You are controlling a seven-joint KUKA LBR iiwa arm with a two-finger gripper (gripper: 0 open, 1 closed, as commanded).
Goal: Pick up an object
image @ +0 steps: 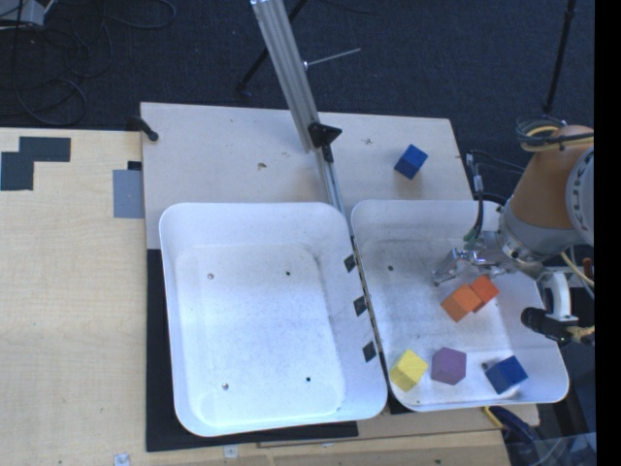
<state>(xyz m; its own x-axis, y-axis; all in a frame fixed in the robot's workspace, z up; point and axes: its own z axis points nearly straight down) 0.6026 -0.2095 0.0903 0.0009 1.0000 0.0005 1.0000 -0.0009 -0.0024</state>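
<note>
Two white bins (257, 223) on pale bench (223, 153); dark floor (437, 37) behind.

No readable text, labels or numbers anywhere.

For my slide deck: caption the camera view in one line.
KUKA arm's gripper poised beside an orange block in the right bin; yellow, purple and blue blocks nearby.

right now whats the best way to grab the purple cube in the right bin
Take the purple cube by two opposite flat side faces, coming straight down from above. It sits flat on the right bin floor, with small gaps to the yellow cube and blue cube, so turning the tool to close across its freer faces is probably safest.
</note>
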